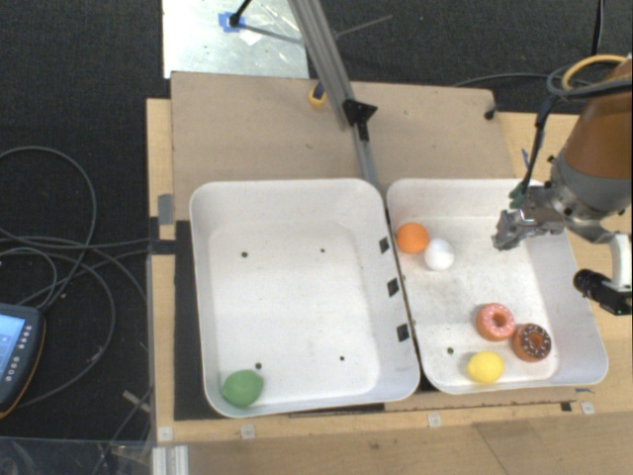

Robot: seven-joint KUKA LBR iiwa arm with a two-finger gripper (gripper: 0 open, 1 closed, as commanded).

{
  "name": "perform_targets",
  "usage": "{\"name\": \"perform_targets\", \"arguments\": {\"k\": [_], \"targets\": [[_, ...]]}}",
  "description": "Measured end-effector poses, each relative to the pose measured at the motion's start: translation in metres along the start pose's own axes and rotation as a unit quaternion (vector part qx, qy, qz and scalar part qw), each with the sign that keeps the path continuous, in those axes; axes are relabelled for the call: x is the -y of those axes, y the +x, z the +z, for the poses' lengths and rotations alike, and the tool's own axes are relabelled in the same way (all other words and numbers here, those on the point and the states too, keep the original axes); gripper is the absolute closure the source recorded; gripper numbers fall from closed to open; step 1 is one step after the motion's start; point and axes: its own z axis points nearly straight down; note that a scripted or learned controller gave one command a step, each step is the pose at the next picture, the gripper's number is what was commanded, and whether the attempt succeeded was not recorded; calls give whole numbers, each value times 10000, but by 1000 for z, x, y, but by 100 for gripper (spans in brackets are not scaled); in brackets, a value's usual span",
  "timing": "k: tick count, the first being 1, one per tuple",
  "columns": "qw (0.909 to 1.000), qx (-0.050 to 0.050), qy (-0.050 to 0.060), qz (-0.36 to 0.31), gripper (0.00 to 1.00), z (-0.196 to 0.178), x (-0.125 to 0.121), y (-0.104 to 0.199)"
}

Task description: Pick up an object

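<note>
In the right bin (465, 198) lie an orange ball (412, 237), a white ball (439, 255), a pink frosted donut (496, 322), a chocolate donut (532, 342) and a yellow lemon-like piece (485, 367). A green ball (241, 388) rests in the front left corner of the left bin (287, 201). My gripper (509, 232) hangs over the back right part of the right bin, to the right of the white ball and apart from it. Nothing shows between its fingers.
A slanted grey pole (326, 52) crosses the back of the bench toward the gap between the bins. Black clips (392, 287) line the divide between the bins. Cables and a handheld pendant (15, 349) lie on the floor at left.
</note>
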Motion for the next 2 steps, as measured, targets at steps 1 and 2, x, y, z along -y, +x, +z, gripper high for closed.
{"name": "perform_targets", "arguments": {"k": [1,2], "targets": [[10000,-3,-14,-9,100,-5,-18,54],[10000,-5,-12,-12,100,-17,-26,115]]}}
